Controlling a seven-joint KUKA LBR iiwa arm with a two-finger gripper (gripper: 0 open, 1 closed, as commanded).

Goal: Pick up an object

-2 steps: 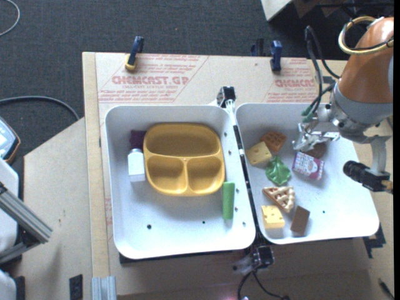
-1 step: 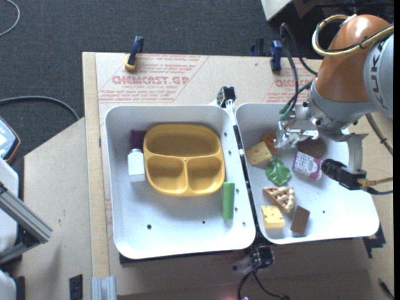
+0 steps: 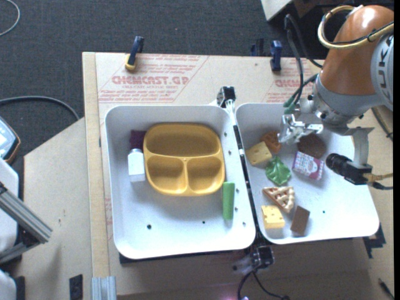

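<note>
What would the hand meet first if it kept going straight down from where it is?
Probably the brown block at the right bin's back, just beside the hand; it may instead land on bare bin floor, since depth is unclear.

You see the gripper low over the right bin, near its far edge, just beside a brown block. A yellow divided tray fills the left bin's middle.
</note>
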